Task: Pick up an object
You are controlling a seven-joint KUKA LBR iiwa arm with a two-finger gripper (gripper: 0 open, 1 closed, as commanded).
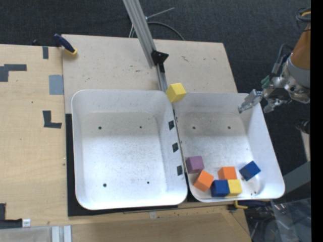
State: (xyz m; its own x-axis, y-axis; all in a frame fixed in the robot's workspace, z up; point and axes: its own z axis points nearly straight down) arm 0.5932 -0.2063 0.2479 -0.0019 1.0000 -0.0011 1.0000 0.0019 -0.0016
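Note:
Several small cubes lie in the near corner of the right bin (pixel 217 135): a purple cube (pixel 195 163), two orange cubes (pixel 204 180) (pixel 227 173), two blue cubes (pixel 220 187) (pixel 249 170) and a yellow cube (pixel 234 186). Another yellow cube (pixel 176 92) rests on the far end of the rim between the two bins. My gripper (pixel 257 102) hovers over the right bin's far right corner, well away from the cubes. It is open with nothing between its fingers.
The left bin (pixel 121 145) lies beside the right one. A slanted metal pole (pixel 141 24) comes down to the far rim near the yellow cube. A blue and yellow clamp (pixel 65 43) sits on the bench at the far left.

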